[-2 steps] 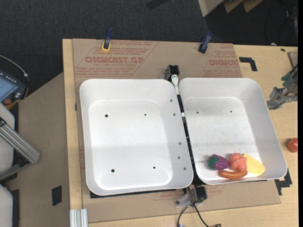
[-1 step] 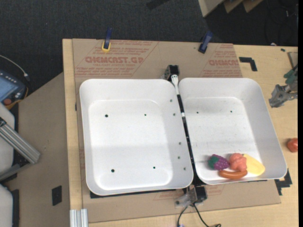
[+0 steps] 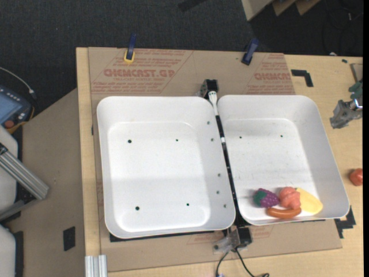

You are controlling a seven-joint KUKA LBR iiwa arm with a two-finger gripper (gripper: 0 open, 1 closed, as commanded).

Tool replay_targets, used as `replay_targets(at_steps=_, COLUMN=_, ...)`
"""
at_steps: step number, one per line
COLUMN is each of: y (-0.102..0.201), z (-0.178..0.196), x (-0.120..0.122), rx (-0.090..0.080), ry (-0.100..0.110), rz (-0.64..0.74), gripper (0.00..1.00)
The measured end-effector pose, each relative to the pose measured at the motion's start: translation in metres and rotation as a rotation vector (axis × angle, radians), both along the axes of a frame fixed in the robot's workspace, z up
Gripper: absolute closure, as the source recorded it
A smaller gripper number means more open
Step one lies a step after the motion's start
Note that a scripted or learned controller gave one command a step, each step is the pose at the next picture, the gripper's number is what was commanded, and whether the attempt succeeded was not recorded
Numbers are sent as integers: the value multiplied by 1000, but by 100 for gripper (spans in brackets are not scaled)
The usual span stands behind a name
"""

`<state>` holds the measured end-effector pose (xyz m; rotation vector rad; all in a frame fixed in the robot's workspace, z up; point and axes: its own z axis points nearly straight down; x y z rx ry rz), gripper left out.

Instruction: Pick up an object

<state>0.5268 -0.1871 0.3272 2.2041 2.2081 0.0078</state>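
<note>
While the two white bins lie side by side on the brown counter (image 3: 86,97), the toys are found huddled in the right bin (image 3: 324,137), down at its 5 o'clock corner. A purple grape cluster (image 3: 266,198) is seen at the 9 o'clock end of the group, an orange-pink piece (image 3: 290,197) is pressed just beside it, and a yellow piece (image 3: 312,203) is tucked against that. An orange-red sausage shape (image 3: 283,213) is laid along their 6 o'clock side. The gripper (image 3: 345,113) is spotted over the counter at 3 o'clock, outside the right bin, well apart from the toys (whether the jaws are open cannot be told). The left bin (image 3: 106,154) is seen at 9 o'clock.
</note>
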Motion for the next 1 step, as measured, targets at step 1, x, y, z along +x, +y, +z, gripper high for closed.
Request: replay_targets(at_steps=1, y=53, z=-38, x=-4, rx=16, ry=24, rz=3, gripper=100)
